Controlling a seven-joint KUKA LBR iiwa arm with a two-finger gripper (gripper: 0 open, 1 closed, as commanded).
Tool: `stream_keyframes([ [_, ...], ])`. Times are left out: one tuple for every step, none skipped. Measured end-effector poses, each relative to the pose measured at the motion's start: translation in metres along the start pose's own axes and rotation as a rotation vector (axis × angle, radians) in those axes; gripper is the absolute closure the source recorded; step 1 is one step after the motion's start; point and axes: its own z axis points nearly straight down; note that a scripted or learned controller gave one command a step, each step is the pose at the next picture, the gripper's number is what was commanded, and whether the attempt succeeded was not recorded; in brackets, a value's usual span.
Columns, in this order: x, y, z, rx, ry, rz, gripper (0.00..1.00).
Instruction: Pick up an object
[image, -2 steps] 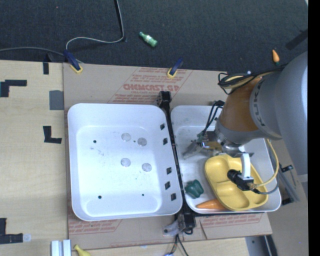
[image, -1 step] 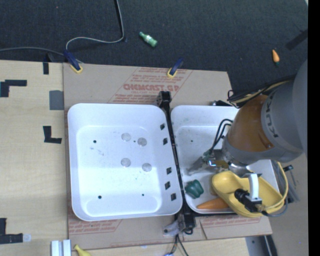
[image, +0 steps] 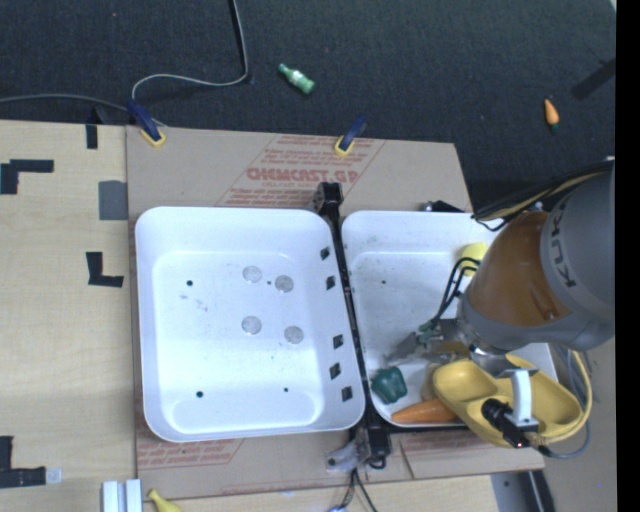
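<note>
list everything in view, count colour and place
left bin: one, white, holds four grey spots
right bin: one, white, beside it
cardboard: one, brown, under both bins
green lump: one, green, right bin's near edge
orange piece: one, orange, right of green lump
yellow thing: one, yellow, right bin's near corner
small green item: one, green, beyond the cardboard
arm: one, grey and orange, over right bin
gripper: one, grey, low in right bin

A white left bin (image: 140, 300), well left of the tool (image: 412, 345), sits on printed cardboard (image: 290, 175); two clamps (image: 148, 128) grip its far edge, a small green object (image: 296, 78) lying beyond them.
</note>
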Motion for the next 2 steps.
stream_keyframes([
  [0.103, 0.001, -0.098, 0.009, 0.003, -0.001, 0.00],
  [0.027, -0.002, -0.097, 0.010, 0.000, 0.003, 0.00],
])
